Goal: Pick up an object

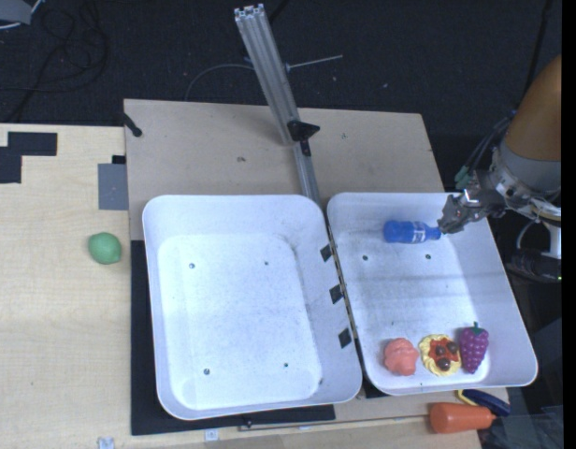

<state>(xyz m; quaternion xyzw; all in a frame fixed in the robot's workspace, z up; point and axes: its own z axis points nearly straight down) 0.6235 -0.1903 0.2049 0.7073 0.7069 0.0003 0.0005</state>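
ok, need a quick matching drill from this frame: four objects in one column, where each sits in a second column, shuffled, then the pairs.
Things:
1. blue object
2. green ball
3. purple grapes
4. orange carrot

Places:
A. on the bench, left of both bins
B. near right corner of the right bin, beside the yellow piece
C. far end of the right bin, right by the gripper
D. outside the bins, just past the right bin's near rim

Pairs: 1-C, 2-A, 3-B, 4-D
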